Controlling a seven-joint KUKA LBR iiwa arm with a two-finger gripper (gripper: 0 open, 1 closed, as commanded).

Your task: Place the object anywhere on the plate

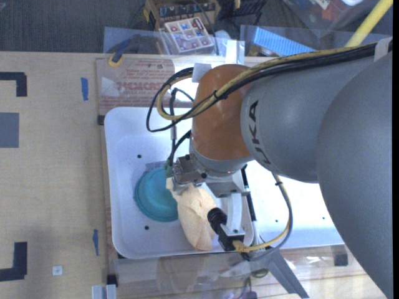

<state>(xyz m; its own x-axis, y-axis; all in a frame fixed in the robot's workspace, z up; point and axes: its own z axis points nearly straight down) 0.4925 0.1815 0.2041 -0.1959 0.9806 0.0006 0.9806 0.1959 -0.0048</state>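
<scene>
Nearest the cam, a cream soft lump [193,226] lies on the floor of the white bin [123,139], just right of the teal plate [153,198] & seemingly touching its rim, tho that edge is hard to read. Over both hangs the gripper [186,172], mostly hidden under the orange-banded wrist [218,117], so spread vs. closed can't be told. Beyond the bin's far wall lies cardboard w/ red print [134,83].

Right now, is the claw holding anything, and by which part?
Cannot be told: the claw sits over the cream lump beside the teal plate; the wrist hides the contact.
</scene>
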